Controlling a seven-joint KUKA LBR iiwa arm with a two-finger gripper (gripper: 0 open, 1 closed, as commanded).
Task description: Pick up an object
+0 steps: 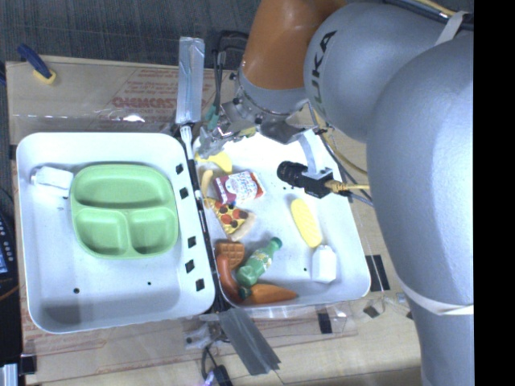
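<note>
The pick is not yet done, as far as can be judged: nothing is seen lifted clear of the bins. The gripper point(211, 139) is low over the far left corner of the right bin point(354, 256), just beside a small yellow piece point(219, 163), the likeliest target. Whether the claw is open or closed, or has hold of anything, cannot be told; the arm's bulk and clutter at the wrist mask it.

Close by lie a red and white packet point(237, 187) and a pizza slice point(232, 218). Nearer are a green bottle point(259, 262), a carrot point(265, 294) and a brown waffle point(229, 256), partly overlapping. A yellow oblong point(306, 222) and a white bottle point(323, 264) sit to the right.

The left bin point(48, 280) holds a green divided plate point(121, 207) and a white block point(52, 177).
</note>
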